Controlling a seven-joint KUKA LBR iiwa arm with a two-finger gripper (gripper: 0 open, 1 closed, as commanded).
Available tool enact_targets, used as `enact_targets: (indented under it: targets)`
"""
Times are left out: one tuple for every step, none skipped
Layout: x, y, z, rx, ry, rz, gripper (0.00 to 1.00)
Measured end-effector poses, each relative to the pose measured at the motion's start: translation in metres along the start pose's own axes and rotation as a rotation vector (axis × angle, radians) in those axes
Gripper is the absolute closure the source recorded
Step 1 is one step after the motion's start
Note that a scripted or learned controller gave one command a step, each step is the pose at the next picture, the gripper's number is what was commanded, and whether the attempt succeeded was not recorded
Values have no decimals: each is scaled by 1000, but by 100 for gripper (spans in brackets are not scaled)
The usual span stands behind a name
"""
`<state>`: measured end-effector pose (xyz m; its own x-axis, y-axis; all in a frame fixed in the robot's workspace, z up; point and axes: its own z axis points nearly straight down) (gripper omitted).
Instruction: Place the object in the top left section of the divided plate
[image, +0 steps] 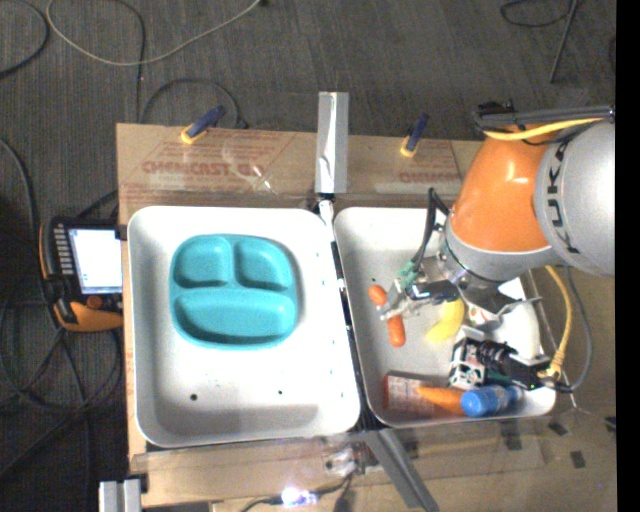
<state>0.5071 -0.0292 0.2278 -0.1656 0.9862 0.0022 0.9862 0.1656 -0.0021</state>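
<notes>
Closest to the lens is the grey arm with its orange band (510, 200), which comes in from the right and covers the upper right part of the right white bin (365, 250). Along that bin's near wall lie a flat reddish-brown box (403, 390) and, touching it, an orange tube with a blue cap (470, 401). A yellow curved banana-like piece (445, 322) lies mid-bin, partly under the wrist, with a white rounded item (522, 318) toward the right wall. Two small orange carrot-shaped pieces lie left of centre, one (377, 295) higher and the other (397, 331) near it, lower down. The turquoise divided plastic plate (235, 325) sits in the upper half of the left white bin (240, 400), well apart from all of these, with the bins' adjoining walls between. A grey metal post (332, 140) stands at the far end of that seam. Both bins rest on a cardboard-covered counter (150, 165) with two blue-and-yellow clamps (203, 123) (413, 135) at its far edge, and an orange-cased handheld screen (85, 270) lies off its left side. The arm bends down over the right bin with the wrist turned leftward, and the jaws hang just beside the two orange pieces. I cannot tell whether they are wide or narrow. The object for the plate is among the loose items in the right bin; I cannot tell which it is.
</notes>
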Motion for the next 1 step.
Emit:
enact_targets:
  targets:
    - [50,79,13,2,-4,-130,100]
